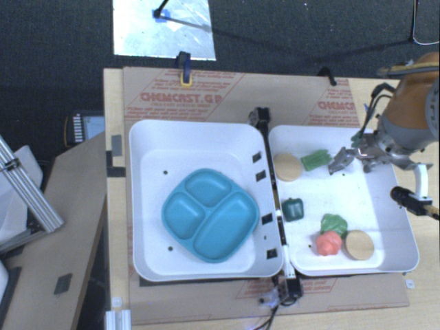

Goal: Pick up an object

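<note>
**Gripper low over the far side of the right bin**

The arm [412, 108] reaches in from the right, its gripper [341, 161] low over the far part of the right bin [392, 218]. Whether the fingers are apart or together cannot be told from this slant; nothing is seen between them.

Just left of the gripper lies a flat green piece [315, 159], and left of that, touching or nearly touching it, a tan disc [287, 166] by the bin's left wall. Nearer the middle sits a dark green pepper [293, 209]. In the near part, a leafy green item [334, 223] lies against a red-orange fruit [328, 243], with a second tan disc [359, 245] just to their right.

The left bin [158, 150] holds a blue divided plate [210, 214] with three compartments.
</note>
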`<state>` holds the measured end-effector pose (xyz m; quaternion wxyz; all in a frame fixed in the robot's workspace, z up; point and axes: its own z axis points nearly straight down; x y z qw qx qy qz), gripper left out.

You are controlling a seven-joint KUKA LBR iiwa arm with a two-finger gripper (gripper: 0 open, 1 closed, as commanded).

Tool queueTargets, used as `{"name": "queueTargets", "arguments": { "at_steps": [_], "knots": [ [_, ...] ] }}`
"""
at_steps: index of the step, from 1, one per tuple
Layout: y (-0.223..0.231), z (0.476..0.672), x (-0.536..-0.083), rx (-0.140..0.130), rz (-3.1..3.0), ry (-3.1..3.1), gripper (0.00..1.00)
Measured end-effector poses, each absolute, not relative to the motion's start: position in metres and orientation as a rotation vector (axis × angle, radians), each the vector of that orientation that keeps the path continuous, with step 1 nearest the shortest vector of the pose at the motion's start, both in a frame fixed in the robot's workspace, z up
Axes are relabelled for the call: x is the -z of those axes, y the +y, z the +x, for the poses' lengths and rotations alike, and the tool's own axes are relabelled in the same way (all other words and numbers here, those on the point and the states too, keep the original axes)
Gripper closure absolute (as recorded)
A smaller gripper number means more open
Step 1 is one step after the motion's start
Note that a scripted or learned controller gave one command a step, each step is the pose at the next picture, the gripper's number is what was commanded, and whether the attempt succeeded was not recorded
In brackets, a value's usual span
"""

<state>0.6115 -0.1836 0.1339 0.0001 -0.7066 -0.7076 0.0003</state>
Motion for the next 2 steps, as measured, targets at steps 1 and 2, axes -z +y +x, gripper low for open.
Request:
{"name": "queueTargets", "arguments": {
  "at_steps": [1,2],
  "knots": [
    [-0.183,0.611,-0.082,-0.002,-2.218,-2.223,0.0],
    [-0.183,0.614,-0.096,0.004,-2.223,-2.227,1.0]
  ]
}}
